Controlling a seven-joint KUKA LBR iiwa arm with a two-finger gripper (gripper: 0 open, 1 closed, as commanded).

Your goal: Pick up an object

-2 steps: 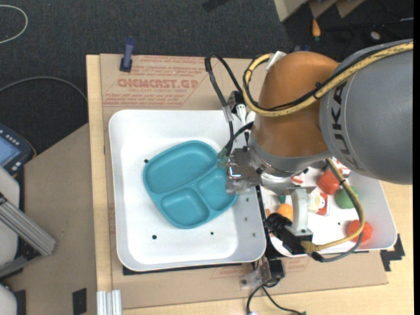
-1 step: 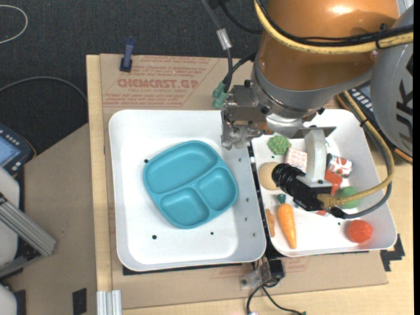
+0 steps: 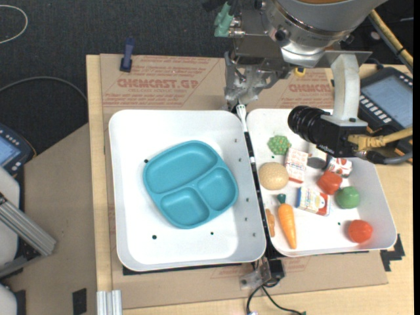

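Note:
My gripper [image 3: 241, 100] hangs over the far rim where the two bins meet, with nothing visibly in it. The right bin [image 3: 380, 202] holds several small items: a green broccoli [image 3: 279, 144], a beige bread roll [image 3: 273, 175], an orange carrot [image 3: 287, 224], two small cartons [image 3: 297, 165] [image 3: 312, 201], a red fruit [image 3: 330, 182], a green lime [image 3: 348, 197] and a red tomato [image 3: 359, 231]. All of them lie to the right of and nearer than the gripper. In the left bin [image 3: 128, 176] lies a teal divided plate [image 3: 190, 184].
A black cylindrical device [image 3: 315, 126] on a white bracket [image 3: 346, 90] juts over the right bin's far side. A thin orange stick [image 3: 270, 222] lies by the divider. Brown cardboard [image 3: 157, 81] lies behind the bins, with a blue clip [image 3: 126, 56] on its edge.

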